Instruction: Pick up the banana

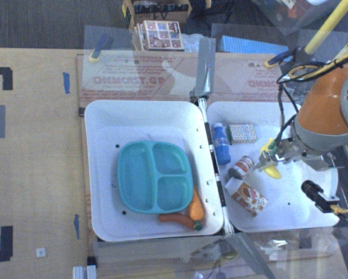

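The banana (272,168) lies in the right bin (290,217) directly under the gripper (276,156), whose jaws I can't tell the state of, and, likely a light, smooth toy, it looks best pinched across its curved middle.

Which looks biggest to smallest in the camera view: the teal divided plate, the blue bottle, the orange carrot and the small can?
1. Teal divided plastic plate
2. Blue plastic bottle
3. Orange carrot
4. Small red-and-white can

Bottle and carrot look close in size, so their order is unsure.
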